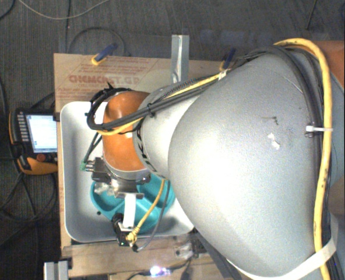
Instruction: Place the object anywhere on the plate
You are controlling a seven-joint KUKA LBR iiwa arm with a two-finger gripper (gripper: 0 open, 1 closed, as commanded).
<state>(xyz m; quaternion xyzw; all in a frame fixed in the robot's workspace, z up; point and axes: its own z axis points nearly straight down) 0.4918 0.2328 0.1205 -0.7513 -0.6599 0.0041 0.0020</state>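
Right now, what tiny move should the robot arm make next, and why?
Probably a slow, short drop straight down. The wrist with its orange band hangs over the teal plate in the left white bin, so no sideways shift looks needed. The arm hides what lies beneath the wrist, so going gently seems safest.

Arm (248,156): cut off by the frame at 3 and 6 o'clock. Its bulk covers the bench from centre to 3 o'clock.

White bin (73,168): the side toward 3 o'clock is hidden under the arm.

Teal plate (101,203): only slivers of rim show at 9 and 3 o'clock of the wrist (125,182), which covers its middle.

Board (102,79): red lettering faint, partly hidden by the arm toward 3 o'clock.

Pendant screen (42,131): too small to read.
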